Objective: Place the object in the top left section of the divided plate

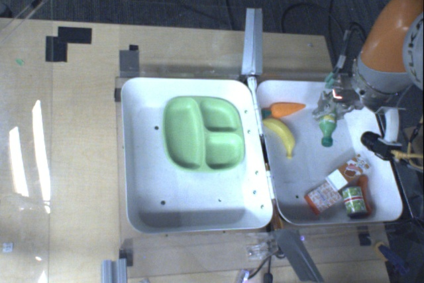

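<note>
The green divided plate [202,131] lies in the left bin [142,162], with one long section on its left and two smaller ones on its right. My gripper [332,109] is over the upper part of the right bin [384,209]. Its fingers are closed around the upper end of a small green bottle [326,130]. The bottle points down-screen from the gripper, its cap end toward the bin's middle. I cannot tell whether the bottle is lifted or still rests on the bin floor.
In the right bin, a carrot [287,109] and a banana [281,134] lie near the divider, left of the gripper. A small box [322,197], a green can [355,201] and a packet [351,171] sit at the bin's near right.
</note>
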You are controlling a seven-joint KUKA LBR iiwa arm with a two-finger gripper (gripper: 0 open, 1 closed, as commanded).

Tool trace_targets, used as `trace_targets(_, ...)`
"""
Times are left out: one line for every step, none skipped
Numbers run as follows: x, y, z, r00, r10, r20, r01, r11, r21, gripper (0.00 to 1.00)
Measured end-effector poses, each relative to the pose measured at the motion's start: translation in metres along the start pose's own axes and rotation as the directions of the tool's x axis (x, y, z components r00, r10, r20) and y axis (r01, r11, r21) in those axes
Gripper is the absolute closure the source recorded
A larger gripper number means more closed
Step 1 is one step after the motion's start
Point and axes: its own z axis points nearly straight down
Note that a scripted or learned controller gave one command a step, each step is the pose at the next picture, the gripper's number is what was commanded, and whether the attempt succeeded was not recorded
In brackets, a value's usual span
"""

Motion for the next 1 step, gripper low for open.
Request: trace_targets(0.0835, 0.0612, 0.0021, 0.994, -0.108, -0.002, 0.108, 0.994, -0.001, 1.00)
